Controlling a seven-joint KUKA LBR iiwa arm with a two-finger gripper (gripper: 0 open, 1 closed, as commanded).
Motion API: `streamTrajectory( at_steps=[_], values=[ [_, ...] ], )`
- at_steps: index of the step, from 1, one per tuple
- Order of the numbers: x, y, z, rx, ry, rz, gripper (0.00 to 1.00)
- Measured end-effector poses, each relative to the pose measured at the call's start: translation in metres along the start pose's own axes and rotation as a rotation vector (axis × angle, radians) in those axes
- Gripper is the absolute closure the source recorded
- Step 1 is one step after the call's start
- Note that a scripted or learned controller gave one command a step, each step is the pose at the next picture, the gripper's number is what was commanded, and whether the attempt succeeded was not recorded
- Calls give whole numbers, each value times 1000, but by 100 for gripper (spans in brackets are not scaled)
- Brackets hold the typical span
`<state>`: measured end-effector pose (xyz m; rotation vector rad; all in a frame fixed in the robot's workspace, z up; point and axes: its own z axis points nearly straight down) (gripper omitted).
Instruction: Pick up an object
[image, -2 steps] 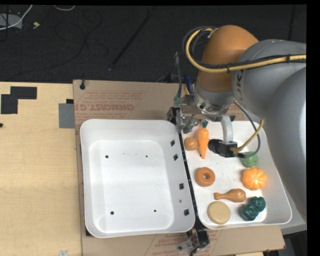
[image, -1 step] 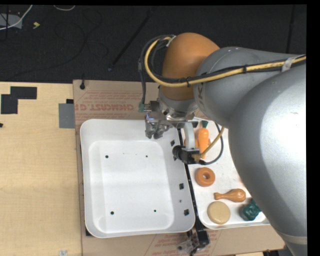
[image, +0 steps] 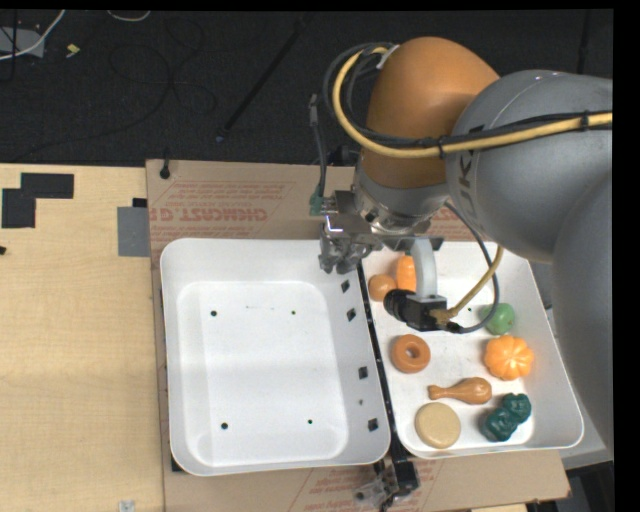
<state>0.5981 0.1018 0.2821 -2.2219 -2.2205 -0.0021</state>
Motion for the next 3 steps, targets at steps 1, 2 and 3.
streamTrajectory(
  at_steps=[1, 2, 3],
  values=[
    [40, 48, -170, -16, 2, -5, 100],
    [50, 17, -263, -6, 1, -4, 100],
    [132, 28, -154, 13, -4, -7, 100]
  ],
)
